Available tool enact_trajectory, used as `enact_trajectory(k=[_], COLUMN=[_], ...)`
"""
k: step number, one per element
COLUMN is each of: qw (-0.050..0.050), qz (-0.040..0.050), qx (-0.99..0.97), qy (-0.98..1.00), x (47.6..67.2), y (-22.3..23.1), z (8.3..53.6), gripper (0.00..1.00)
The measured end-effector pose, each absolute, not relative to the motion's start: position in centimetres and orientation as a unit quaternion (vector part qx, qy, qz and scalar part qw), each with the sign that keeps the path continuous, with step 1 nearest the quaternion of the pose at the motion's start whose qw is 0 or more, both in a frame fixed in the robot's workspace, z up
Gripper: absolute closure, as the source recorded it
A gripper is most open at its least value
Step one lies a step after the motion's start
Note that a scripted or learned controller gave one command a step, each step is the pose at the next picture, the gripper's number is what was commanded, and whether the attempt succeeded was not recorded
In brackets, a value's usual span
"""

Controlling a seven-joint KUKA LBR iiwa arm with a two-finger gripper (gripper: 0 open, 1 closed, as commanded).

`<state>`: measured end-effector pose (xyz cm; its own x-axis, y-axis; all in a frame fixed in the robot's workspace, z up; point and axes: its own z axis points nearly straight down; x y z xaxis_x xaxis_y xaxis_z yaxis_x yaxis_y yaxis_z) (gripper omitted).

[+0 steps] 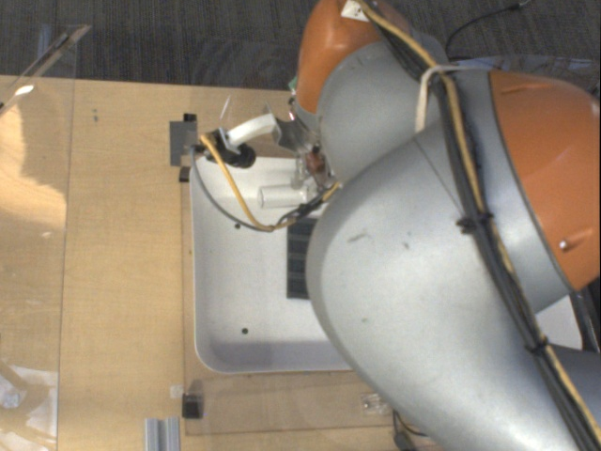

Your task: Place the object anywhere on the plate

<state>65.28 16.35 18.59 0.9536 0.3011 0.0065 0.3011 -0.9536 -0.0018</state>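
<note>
While the grey arm [423, 252] covers most of the white bin [221, 327], you can't tell the end effector [305, 163] state; object and plate can't be located.

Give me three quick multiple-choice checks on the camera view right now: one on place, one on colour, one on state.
1. Where does the arm sit in the camera view?
A. Along the left edge, over the wooden bench
B. Across the right and centre, over the white bin
C. Along the bottom edge only

2. What colour is the cable looping over the white bin?
A. Yellow
B. Blue
C. Green

3. How does the small white cylinder rest?
A. Standing upright on the wooden bench
B. Hanging from the cable above the bin
C. Lying on its side on the bin floor

Answers: 1 B, the grey arm covers the bin's right part. 2 A, the loop reads yellow against the white floor. 3 C, its long side runs along the floor.
</note>
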Motion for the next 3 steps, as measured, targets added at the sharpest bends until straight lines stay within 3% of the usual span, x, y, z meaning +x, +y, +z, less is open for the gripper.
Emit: enact_trajectory(k=[1,2,3], qw=[0.002,0.001,0.000], qz=[-0.0036,-0.0028,-0.0020], qx=[-0.991,-0.966,-0.869], qy=[-0.136,-0.258,-0.495], x=[65.3,59.4,61.6], y=[22.5,21.3,23.6], z=[19.3,8.9,21.5], gripper=[1.00,1.00,1.00])
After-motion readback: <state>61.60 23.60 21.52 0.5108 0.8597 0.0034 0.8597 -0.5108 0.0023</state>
